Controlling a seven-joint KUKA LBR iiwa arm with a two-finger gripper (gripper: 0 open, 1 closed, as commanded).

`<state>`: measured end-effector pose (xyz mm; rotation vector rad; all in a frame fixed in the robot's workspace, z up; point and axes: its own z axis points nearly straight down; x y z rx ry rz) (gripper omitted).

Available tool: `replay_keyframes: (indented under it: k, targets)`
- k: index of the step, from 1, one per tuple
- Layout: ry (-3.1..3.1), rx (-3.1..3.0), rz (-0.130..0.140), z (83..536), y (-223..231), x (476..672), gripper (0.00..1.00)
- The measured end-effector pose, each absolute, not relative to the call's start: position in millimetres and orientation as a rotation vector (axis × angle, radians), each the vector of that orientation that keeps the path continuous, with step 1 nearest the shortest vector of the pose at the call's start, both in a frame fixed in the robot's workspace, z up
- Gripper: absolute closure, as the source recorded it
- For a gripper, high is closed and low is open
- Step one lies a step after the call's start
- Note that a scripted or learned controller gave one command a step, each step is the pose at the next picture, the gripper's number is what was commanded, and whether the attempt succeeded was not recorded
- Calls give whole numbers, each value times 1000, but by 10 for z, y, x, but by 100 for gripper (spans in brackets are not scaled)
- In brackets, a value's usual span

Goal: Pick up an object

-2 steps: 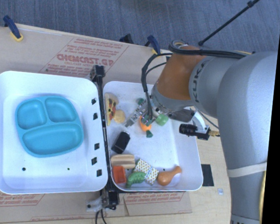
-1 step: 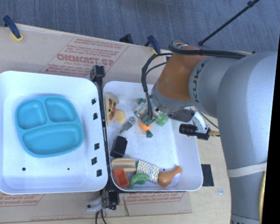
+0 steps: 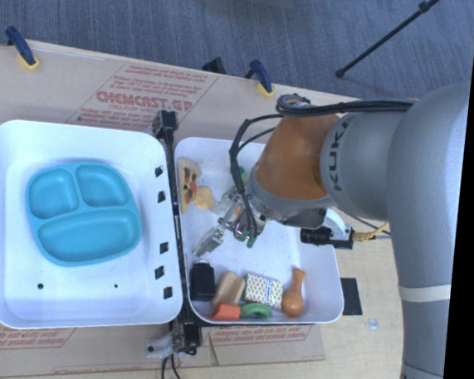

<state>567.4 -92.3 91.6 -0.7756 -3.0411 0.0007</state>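
The metal gripper (image 3: 220, 231) hangs mid-frame over the right bin (image 3: 329, 277); whether it is spread, I cannot tell. Left bin (image 3: 2, 204) holds a smooth blue sectioned plate (image 3: 83, 211).

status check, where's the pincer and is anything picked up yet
Pincer low over right bin, nothing seen held. Toys clustered along bin's near edge, chicken drumstick among them. Blue tray in left bin.
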Motion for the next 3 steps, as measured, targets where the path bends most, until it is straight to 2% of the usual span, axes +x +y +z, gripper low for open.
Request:
replay_keyframes:
  k: [1,2,3]
  targets:
    - [-3115,-419,1,919,-1056,5740,0]
    - [-3117,-416,1,1022,-1053,5748,100]
    - [-3112,-451,1,1929,-607,6205,100]
